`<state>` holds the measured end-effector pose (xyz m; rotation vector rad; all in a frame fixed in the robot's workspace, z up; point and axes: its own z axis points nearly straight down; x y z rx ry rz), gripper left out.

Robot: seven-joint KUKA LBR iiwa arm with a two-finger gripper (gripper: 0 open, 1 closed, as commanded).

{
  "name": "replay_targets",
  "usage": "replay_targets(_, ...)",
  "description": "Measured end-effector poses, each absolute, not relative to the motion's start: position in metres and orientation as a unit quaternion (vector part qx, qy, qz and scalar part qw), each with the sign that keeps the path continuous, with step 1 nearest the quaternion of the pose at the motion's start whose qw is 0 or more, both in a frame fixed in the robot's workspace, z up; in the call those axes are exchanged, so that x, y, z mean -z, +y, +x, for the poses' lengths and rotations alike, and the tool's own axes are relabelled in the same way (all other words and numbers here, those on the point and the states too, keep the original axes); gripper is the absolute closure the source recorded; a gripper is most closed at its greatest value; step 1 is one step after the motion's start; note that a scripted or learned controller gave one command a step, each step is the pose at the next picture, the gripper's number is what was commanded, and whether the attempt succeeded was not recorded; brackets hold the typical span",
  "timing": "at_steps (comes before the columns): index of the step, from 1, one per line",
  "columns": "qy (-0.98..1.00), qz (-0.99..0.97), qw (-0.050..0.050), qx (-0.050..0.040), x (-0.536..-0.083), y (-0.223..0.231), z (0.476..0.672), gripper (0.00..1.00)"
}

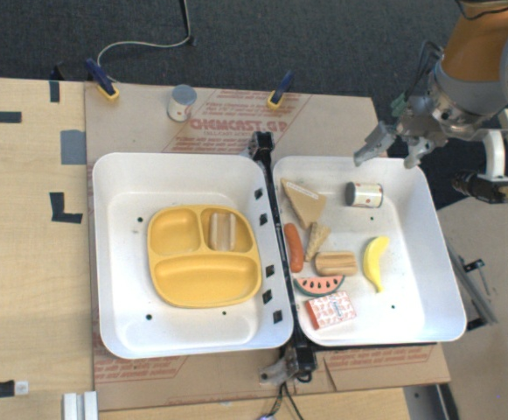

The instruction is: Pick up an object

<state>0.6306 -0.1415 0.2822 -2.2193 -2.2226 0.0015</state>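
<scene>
Claw point(395, 150): positioned over the far rim of the right bin point(446, 269), near its back corner, with both fingers splayed apart and nothing between them, so it is released. One finger tip reaches toward the bin's interior, the other sits over the rim. The arm enters from the right, which accounts for the claw standing at that corner.

Candidate objects all lie in the right bin. A small cylindrical can point(364, 194) lies on its side just below the claw and is the nearest item. A banana point(375, 262) rests alone toward the right side. Along the divider side are a tan wedge point(303, 203), a sausage point(295, 246), a bread-like loaf point(336, 262), a watermelon slice point(318, 283) and a red-patterned packet point(331, 310), grouped closely, some touching.

The left bin point(114, 261) holds a yellow compartment tray point(205, 257) with a small piece in its upper right compartment.

Judgement: no pick is yet made. The can and banana stand apart from neighbours and appear easiest to approach; the can may roll under contact. The clustered items risk a crowded grasp.

The desk point(26, 234) carries both bins on cardboard held by clamps point(102, 78).
</scene>
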Motion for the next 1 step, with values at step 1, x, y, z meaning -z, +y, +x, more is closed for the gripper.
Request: replay_targets(1,-0.707,-0.707,0.002,-0.0013,-0.1662,-0.1548,0.6171,0.00)
